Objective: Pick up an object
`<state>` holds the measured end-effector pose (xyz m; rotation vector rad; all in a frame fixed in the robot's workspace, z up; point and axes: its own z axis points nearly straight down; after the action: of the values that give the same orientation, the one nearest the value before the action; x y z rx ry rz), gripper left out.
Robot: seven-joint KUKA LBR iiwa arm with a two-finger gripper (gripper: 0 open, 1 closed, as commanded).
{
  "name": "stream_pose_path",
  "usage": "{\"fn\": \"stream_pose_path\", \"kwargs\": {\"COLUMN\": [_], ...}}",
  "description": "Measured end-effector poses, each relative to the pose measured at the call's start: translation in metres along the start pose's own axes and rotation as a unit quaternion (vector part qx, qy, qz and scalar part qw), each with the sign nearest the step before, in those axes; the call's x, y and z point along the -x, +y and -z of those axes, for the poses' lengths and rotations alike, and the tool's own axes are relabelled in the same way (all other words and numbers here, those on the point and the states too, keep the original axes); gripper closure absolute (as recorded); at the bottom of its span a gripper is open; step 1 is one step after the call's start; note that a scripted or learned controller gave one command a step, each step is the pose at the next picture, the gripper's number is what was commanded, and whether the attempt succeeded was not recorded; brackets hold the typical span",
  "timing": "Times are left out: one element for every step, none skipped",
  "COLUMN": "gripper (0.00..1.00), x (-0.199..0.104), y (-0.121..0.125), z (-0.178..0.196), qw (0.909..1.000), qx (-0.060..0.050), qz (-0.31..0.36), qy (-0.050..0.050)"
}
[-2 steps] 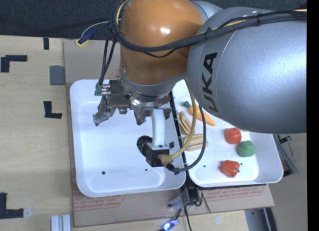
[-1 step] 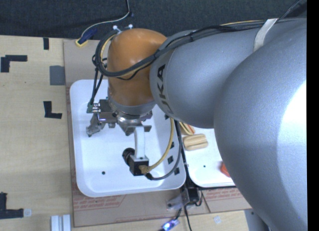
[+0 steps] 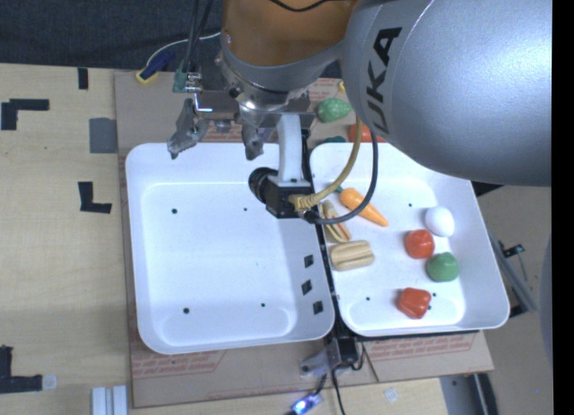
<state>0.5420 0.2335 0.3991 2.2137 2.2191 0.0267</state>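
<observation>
My gripper point(image 3: 220, 139) hangs over the far rim of the left bin point(image 3: 143, 225). Its two dark fingers point(image 3: 185, 137) stand wide apart, open, with nothing between them. The right bin point(image 3: 480, 234) holds several toy foods: an orange carrot point(image 3: 363, 208), a tan bun point(image 3: 350, 255), a white egg point(image 3: 439, 221), a red tomato point(image 3: 419, 244), a green ball point(image 3: 442, 267) and a red pepper point(image 3: 413, 302). All of them lie to the right of the gripper, well apart from it.
A white bracket with a black sensor point(image 3: 273, 192) hangs from the wrist over the divide between the bins. A green toy point(image 3: 334, 109) lies beyond the right bin on the cardboard. The big grey arm covers the upper right.
</observation>
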Motion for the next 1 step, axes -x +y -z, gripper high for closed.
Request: {"fn": "stream_pose_path", "kwargs": {"gripper": [0.00], "x": [0.0028], "y": [0.0242], "z": [-0.1695], "qw": [0.9999], "qx": [-0.015], "qz": [-0.001], "qy": [-0.007]}}
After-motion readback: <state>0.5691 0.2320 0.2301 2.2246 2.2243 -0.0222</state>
